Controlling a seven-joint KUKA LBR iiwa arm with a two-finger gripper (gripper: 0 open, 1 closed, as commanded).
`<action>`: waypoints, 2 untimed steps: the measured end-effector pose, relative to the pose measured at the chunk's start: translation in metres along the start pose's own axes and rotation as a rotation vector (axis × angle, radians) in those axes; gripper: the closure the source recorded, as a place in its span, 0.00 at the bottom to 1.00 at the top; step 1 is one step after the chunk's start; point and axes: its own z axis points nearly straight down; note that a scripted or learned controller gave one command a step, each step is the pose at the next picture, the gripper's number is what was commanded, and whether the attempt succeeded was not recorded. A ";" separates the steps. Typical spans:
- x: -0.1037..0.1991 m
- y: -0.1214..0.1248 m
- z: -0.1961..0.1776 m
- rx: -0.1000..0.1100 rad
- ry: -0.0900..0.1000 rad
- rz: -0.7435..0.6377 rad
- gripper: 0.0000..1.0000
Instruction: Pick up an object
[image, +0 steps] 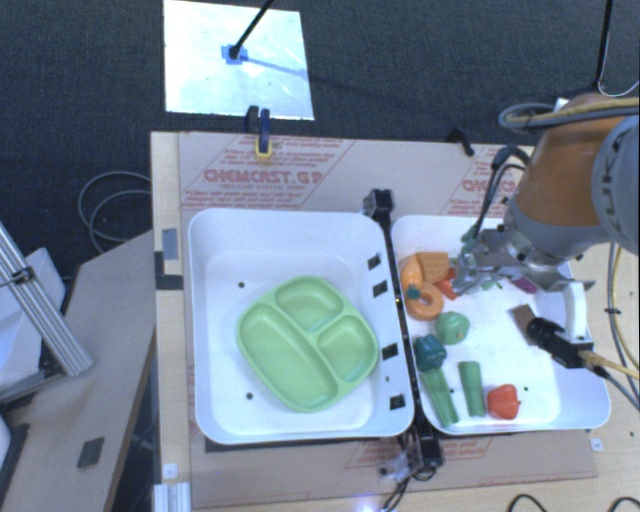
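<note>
- Gripper: low over upper part of right bin, arm coming in from the right. Finger spread can't be told, metal parts blur together; nothing visibly held.
- Orange ring: upper-left of right bin, by the divider, just left of the gripper. Looks like a hard plastic toy; prob. light, stiff, smooth. Best hold: pinch across one side of the loop, one finger through the hole. May slide if nudged.
- Orange block: touching the ring's upper edge, next to the gripper. Seems rigid, light; flat faces would suit a squeeze across the short width, but crowding by the ring leaves little finger room.
- Small red piece: between ring and gripper; too small to identify.
- Green round item: below the ring, apart from neighbours. Rounded, prob. slick; grip across the middle, could roll.
- Teal piece: lower left, near divider, just above the green sticks.
- Green sticks: two, lying side by side near the front wall. Slim, stiff-looking; take across the narrow width, mid-length.
- Red-orange piece: front of bin, right of the sticks. Small, rounded, likely light.
- Green tray: in left bin, three compartments, lying flat. Wide and shallow; only the rim offers a hold. Poor candidate.
</note>
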 end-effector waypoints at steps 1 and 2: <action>0.026 0.024 0.007 0.000 -0.001 0.002 1.00; 0.027 0.018 0.004 0.002 -0.001 0.005 1.00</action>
